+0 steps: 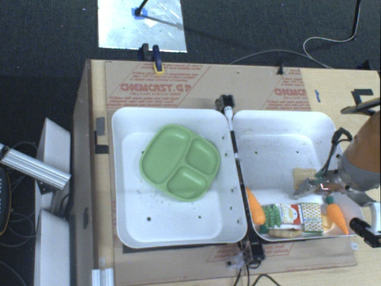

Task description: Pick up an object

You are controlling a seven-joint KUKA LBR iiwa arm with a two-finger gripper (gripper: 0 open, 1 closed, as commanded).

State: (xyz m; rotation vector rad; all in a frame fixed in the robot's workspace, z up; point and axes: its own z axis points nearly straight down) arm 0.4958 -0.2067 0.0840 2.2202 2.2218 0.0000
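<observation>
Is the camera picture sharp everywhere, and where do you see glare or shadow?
Camera view: soft overall; the shiny metal sheet on the floor glares white-blue; the green divided plate is evenly lit, with faint shadow at its lower rim; the gripper and the small items near it in the right white bin are blurred.

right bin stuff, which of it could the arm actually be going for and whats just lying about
Belongs to the job:
gripper, low in the right bin
tan block beside it
two carrots
printed packet

Lying about:
green divided plate in the left bin
clamp on the bench edge
</observation>
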